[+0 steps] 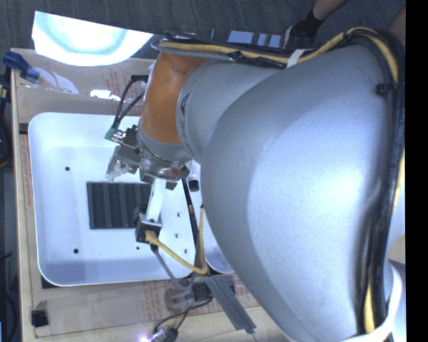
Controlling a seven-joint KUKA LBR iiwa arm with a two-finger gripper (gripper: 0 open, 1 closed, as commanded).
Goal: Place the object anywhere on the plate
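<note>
A dark ribbed rectangular plate [116,205] lies flat on the floor of the left white bin [53,155]. My gripper [120,164] hangs over that bin, just above the plate's far edge, below the orange band [164,98] of the wrist. The grey arm's bulk hides the right bin. I cannot make out any object at the gripper's tip.
The arm [292,177] covers the right half of the view. A yellow cable [178,258] loops down from the wrist over the bin's near right corner. Wooden bench edges [28,312] frame the bin, and a bright glare patch [82,41] lies beyond its far wall.
</note>
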